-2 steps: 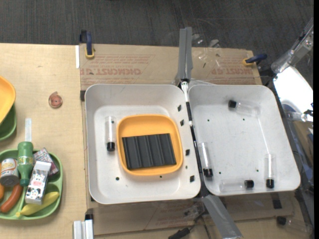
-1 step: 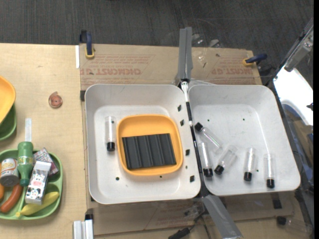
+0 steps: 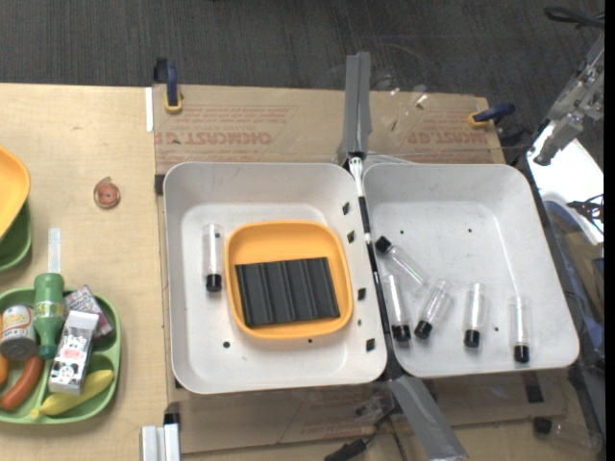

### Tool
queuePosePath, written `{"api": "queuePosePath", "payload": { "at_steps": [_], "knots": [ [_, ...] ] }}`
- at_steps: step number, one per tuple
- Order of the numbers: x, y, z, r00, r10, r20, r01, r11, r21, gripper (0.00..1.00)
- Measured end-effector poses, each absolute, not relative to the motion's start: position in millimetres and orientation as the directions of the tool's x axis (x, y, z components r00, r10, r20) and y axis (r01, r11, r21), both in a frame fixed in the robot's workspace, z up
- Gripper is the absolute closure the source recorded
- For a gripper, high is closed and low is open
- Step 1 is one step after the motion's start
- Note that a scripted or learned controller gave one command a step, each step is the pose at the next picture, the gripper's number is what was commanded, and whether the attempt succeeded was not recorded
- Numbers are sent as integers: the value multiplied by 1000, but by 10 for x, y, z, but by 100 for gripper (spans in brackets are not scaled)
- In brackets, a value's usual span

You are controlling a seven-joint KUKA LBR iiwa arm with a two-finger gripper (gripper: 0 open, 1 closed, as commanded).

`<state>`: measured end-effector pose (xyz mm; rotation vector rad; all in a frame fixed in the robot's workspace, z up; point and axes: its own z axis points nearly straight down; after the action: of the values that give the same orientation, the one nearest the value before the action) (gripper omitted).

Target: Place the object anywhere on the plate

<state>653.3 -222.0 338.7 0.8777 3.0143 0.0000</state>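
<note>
An orange plate (image 3: 288, 233) lies in the middle of the left bin (image 3: 187, 353). A black ridged pad (image 3: 288, 291) rests flat on the plate and covers most of its floor. To the plate's left, a clear vial with a black cap (image 3: 211, 255) lies on the bin floor, cap toward the front. In the right bin (image 3: 461, 195), several more clear black-capped vials lie scattered along the front half, one of them (image 3: 397, 260) near the divider and another (image 3: 518, 327) at the far right.
Both bins sit on cardboard (image 3: 259, 128) held by clamps (image 3: 169, 92). On the bench to the left are a green tray of toy food (image 3: 96, 373), an orange bowl (image 3: 10, 195) and a small pink disc (image 3: 107, 193). Metal gear (image 3: 575, 109) stands beyond the right bin's far corner.
</note>
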Motion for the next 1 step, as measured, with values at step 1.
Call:
{"api": "queuePosePath", "payload": {
  "at_steps": [1],
  "knots": [
    [6400, -2060, 3036, -978, 208, -3, 208, 978, 1, 0]
  ]
}}
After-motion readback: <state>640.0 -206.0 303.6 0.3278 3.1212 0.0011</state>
